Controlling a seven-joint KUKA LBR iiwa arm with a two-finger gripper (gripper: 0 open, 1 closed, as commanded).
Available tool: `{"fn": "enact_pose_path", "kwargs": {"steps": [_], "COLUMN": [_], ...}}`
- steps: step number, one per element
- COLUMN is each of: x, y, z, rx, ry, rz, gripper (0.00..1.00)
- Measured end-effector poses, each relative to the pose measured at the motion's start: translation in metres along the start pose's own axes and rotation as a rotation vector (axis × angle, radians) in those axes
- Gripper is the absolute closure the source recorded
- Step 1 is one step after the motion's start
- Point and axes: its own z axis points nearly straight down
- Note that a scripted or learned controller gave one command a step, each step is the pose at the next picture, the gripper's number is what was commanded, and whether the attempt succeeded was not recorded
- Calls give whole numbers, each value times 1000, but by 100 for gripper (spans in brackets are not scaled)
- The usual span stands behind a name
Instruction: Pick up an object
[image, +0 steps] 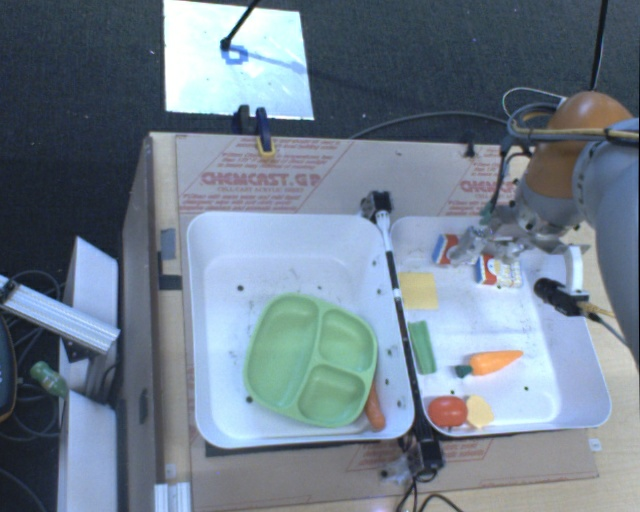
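in the right bin (590, 385), a green stick (422, 346) lay beside the divider, its long axis running up-and-down the view, with a carrot (495, 362) pointing right. the gripper (487, 247) hovered over red-and-white packets (497, 270) at the far end, fingers too obscured to tell. judged pre-grasp: it needed to descend and close.

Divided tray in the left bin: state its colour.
Light green; the divided tray shows plainly in the camera view.
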Motion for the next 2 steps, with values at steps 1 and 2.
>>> {"fn": "enact_pose_path", "kwargs": {"steps": [1,2], "x": [-11,-22], "y": [0,-1], "z": [0,3], "rx": [0,1], "ry": [1,0], "rz": [0,1], "gripper": [0,0]}}
